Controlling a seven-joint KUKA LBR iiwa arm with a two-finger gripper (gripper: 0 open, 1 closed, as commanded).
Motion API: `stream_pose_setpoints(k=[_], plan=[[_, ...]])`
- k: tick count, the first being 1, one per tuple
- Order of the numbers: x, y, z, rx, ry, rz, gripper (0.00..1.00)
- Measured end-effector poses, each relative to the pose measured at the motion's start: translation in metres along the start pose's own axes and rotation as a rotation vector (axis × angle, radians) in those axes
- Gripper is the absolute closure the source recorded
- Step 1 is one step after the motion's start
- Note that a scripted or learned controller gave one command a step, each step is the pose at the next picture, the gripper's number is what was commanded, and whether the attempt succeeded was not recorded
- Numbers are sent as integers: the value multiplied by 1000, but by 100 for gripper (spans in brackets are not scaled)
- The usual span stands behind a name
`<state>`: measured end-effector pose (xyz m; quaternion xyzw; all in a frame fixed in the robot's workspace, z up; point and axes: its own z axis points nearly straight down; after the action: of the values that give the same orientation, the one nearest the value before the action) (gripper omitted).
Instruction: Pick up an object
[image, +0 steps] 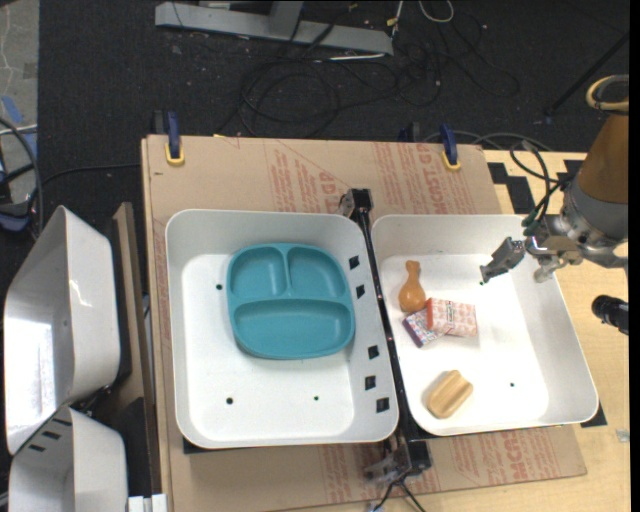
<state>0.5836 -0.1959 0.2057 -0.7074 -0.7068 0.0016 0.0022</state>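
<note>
Bench bins: teal plate (291, 302) (left); snacks (441, 322) right.

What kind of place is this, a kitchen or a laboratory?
Most likely a robotics laboratory, not a kitchen. Two white bins sit on a clamped cardboard sheet, loose cables lie on the dark floor, and a robot arm reaches over toy food.

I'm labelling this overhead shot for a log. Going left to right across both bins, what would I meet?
Teal divided plate → orange drumstick toy → red-and-white packet → claw.
</note>
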Motion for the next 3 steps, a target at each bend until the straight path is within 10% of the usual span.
stream_pose_setpoints(k=[2,3], plan=[[-7,6,108,-1,0,1,0],[-7,8,94,-7,-2,0,100]])
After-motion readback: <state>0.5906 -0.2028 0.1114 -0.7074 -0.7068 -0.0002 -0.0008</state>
